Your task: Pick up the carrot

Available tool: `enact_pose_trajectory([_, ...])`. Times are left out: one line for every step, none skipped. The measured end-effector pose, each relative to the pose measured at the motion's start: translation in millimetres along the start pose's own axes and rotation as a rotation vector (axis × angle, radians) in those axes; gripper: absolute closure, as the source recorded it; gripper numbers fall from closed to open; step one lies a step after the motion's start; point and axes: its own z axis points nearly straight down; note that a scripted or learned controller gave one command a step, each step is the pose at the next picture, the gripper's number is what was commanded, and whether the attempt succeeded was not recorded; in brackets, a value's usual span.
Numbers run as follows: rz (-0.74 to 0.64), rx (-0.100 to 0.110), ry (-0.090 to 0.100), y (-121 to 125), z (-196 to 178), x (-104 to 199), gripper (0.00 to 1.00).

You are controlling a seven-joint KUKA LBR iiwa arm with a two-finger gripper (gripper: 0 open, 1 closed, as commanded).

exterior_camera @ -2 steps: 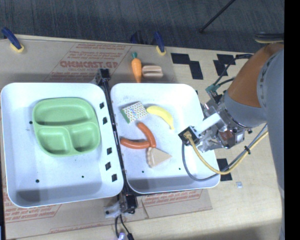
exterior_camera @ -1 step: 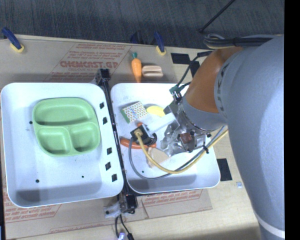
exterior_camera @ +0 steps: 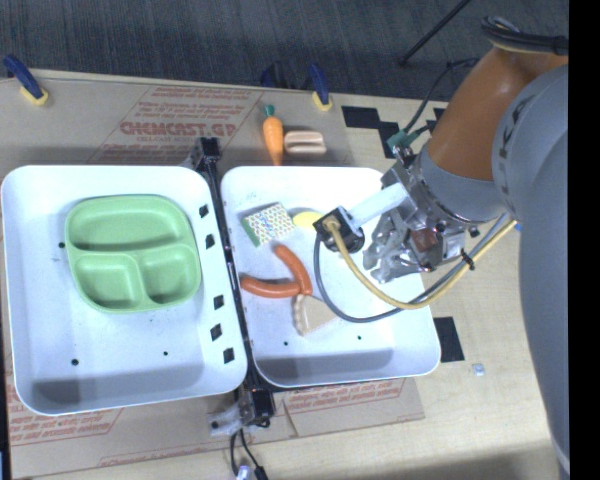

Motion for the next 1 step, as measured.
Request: enact_pose_trajectory([-0.231, -0.001, 0.001, 83.7, -55.5, 19.1, 1.0])
